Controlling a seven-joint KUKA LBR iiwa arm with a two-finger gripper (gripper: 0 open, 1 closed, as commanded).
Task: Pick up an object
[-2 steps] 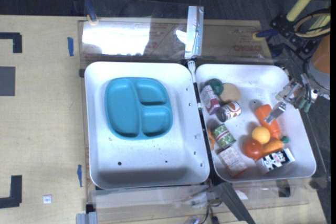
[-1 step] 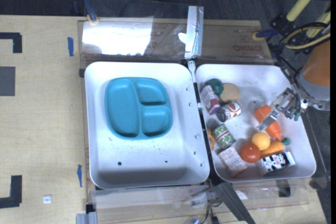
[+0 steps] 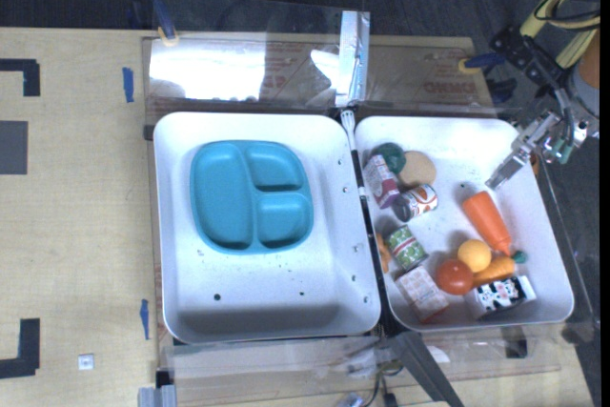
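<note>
Gripper (image 3: 512,165) sits at the upper right of the right bin (image 3: 448,131), holding nothing; can't tell its state. Nearest target, the carrot (image 3: 485,216), lies just below-left of it, long axis running upper-left to lower-right.

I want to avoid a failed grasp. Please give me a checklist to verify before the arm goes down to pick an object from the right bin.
1. End effector above the right white bin: ok, near its upper right corner.
2. End effector carries nothing: ok.
3. Finger opening: cannot tell.
4. Orange plastic carrot free to grasp: ok, lying apart.
5. Yellow round fruit free: not ok, touching the red tomato.
6. Blue divided tray out of the way: ok, in the left bin.
</note>
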